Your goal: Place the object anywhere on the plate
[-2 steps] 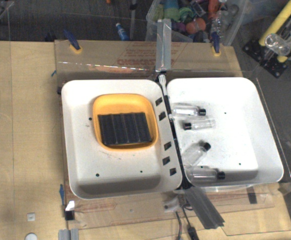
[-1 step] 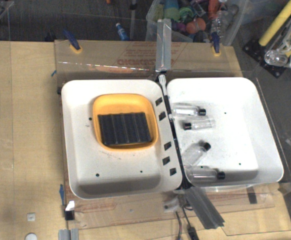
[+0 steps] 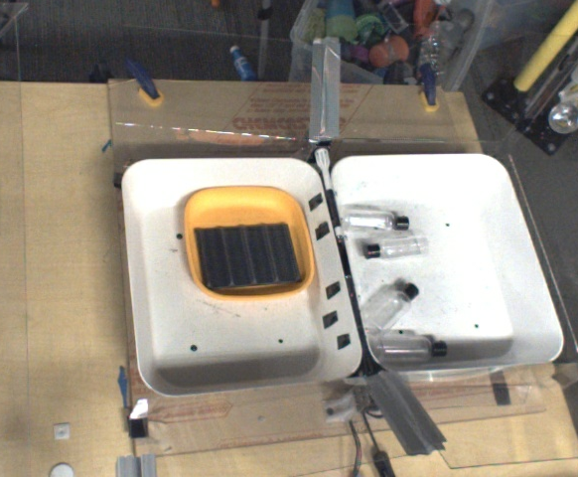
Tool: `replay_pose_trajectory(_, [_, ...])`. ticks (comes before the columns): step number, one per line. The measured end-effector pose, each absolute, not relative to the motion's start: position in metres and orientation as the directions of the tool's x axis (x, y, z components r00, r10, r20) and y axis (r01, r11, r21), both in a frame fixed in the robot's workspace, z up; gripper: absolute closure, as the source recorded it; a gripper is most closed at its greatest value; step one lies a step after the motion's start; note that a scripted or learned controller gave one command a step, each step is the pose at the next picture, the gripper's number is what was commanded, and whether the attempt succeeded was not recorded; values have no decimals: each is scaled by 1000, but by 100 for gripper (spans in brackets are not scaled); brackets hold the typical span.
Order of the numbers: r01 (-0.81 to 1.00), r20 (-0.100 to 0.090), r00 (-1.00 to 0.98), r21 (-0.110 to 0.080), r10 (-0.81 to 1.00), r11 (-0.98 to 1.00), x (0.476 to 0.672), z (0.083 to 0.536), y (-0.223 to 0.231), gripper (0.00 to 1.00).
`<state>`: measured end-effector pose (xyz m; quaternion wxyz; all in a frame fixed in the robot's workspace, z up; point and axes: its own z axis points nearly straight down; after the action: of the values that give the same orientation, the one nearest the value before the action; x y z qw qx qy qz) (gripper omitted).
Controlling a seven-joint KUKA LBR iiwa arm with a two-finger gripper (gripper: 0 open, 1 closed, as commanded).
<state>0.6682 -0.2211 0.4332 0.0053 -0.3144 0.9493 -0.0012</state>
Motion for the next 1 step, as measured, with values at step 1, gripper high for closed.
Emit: replay_pose_trajectory(1, [-811,-6,-586,-2,-810,586,668,417,-221,100])
